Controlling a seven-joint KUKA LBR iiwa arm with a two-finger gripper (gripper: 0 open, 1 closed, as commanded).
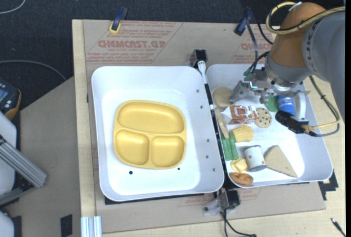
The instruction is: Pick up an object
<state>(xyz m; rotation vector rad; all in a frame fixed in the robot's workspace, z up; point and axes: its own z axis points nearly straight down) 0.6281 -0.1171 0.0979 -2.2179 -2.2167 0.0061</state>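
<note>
Dark carpet, cardboard-topped bench (82, 120), two white bins (104, 137), yellow tray (149, 133), end effector (258, 88) grip unclear

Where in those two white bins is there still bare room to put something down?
Left white bin: bare floor all around the yellow divided plastic tray. Right white bin: crowded with small toy foods; a bare strip lies between the tan wedge and its right rim.

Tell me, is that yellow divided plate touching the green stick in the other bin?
Apart. The camera view shows the yellow divided plate lying in the left bin, while the green stick lies in the right bin, with both bins' rims between them.
</note>
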